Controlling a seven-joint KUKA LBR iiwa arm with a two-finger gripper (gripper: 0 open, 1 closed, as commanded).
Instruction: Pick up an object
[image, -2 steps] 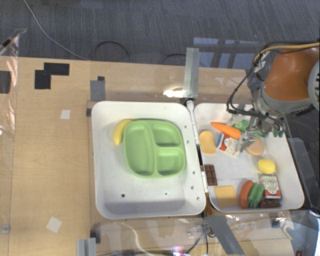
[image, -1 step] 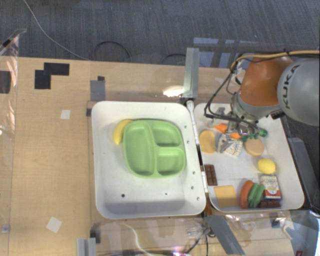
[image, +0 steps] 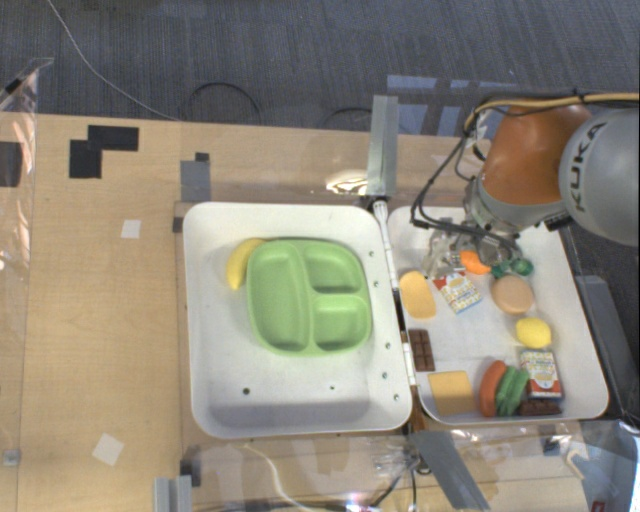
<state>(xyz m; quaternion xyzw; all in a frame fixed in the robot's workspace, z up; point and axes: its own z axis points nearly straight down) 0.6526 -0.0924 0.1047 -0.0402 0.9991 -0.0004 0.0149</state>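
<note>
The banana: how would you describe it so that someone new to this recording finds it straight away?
Look at the left bin, the one holding the green divided plate. The banana lies against the plate's upper left edge, partly tucked under it. It is the one yellow, curved thing in that bin; the yellow lemon sits in the right bin among the other food items.

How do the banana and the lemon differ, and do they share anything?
Shape: the banana is long and curved; the lemon is a short rounded oval.
Bin: the banana lies in the left bin; the lemon lies in the right bin.
Neighbours: the banana is tucked against the green divided plate; the lemon lies free, just above a small red carton.
Shared: both are yellow.
</note>
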